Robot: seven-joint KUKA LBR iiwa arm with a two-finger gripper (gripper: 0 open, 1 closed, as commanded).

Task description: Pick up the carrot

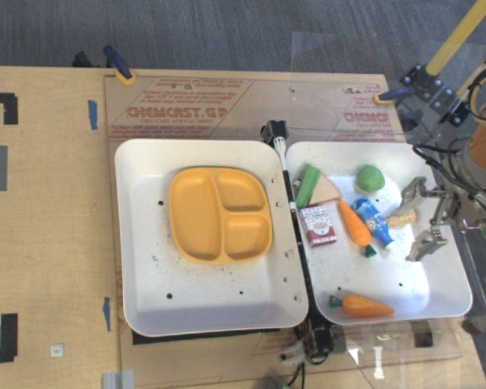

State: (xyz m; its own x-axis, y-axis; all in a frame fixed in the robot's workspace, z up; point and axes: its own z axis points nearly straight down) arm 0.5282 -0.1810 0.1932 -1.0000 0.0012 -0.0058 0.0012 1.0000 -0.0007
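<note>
Approach step: carrot not yet grasped.
We see the gripper (422,217) spread wide, holding nothing, right of the carrot (355,222); next we must move left and descend.

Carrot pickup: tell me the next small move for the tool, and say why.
Probably lower the tool and shift it left toward the carrot in the middle of the right bin, beside the blue packet. The tool sits open near the bin's right side with nothing between its fingers, and that carrot looks nearer than the second carrot by the front wall.
</note>
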